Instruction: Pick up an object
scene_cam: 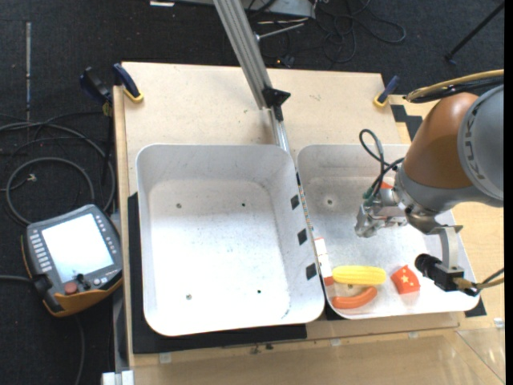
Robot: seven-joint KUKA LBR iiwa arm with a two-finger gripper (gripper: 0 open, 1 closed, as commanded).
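I read the left bin (212, 239) as matt white plastic, lightly speckled with grime; the right bin (337, 183) beside it has the same dull, scuffed finish. Near the right bin's front wall lie a yellow corn cob (358, 275) with a soft plastic sheen, an orange sausage-shaped piece (353, 297) that looks smooth and slightly glossy, and a red block (405, 280), also smooth plastic. The bench top (208, 107) behind the bins looks like pale, matt, flecked board. The arm's orange band (441, 147) shines glossy above the right bin; the gripper (367, 224) looks like bare grey metal. A ribbed aluminium rail (244, 42) slants behind.
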